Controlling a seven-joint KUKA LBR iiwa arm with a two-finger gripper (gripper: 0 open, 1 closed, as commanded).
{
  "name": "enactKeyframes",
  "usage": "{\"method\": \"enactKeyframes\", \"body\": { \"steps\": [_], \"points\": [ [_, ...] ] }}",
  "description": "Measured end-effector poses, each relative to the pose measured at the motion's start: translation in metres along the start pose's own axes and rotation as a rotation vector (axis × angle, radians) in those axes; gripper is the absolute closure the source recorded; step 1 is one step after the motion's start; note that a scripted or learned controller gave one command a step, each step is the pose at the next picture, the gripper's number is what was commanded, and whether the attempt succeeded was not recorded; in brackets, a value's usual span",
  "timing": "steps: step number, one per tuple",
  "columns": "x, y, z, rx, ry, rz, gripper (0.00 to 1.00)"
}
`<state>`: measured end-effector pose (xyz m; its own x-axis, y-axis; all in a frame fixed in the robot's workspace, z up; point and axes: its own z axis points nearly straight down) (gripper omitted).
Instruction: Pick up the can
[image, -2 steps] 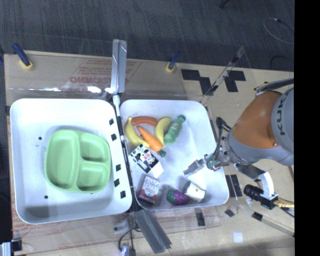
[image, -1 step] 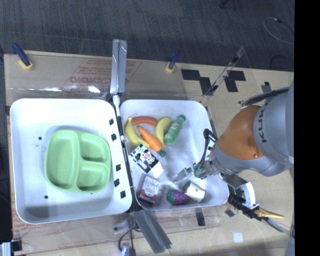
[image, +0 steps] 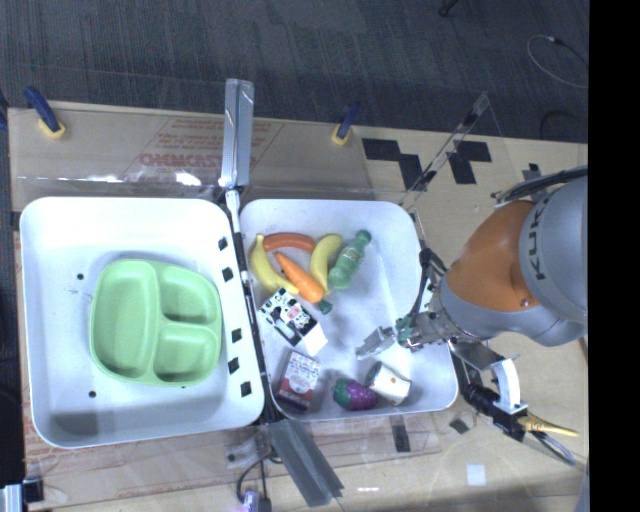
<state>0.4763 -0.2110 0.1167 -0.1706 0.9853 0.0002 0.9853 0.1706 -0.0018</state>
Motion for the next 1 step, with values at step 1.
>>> {"method": "enactKeyframes", "body": {
  "steps": [1],
  "points": [
    [0.0004,0.0007,-0.0096,0.0,0.0,-0.005,1.0]
  ]
}}
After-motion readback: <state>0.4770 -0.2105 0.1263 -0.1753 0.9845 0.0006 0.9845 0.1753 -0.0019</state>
